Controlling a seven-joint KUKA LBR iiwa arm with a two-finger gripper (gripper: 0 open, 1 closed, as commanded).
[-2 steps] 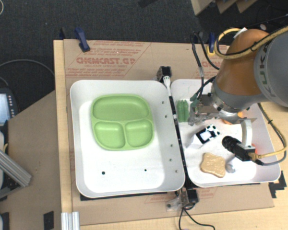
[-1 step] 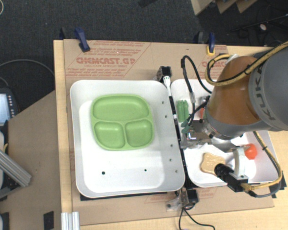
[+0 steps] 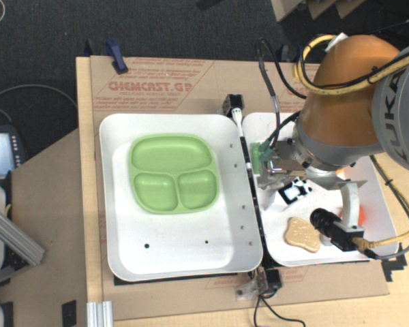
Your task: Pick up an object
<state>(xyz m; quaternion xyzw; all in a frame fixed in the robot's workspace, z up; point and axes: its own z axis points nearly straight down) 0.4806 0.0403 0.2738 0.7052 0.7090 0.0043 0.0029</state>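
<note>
My gripper hangs low over the left half of the right bin, under the grey and orange wrist. Just below it lies a small black and white object. A tan, biscuit-shaped object rests near the front edge of that bin. A green object sits against the bin's left wall, partly hidden by the gripper body. A small orange object peeks out to the right. I see nothing between the gripper's parts from this angle.
The left bin holds a green divided plate in its upper half. A ridge with clips separates the two bins. Cables loop above the wrist at the back right.
</note>
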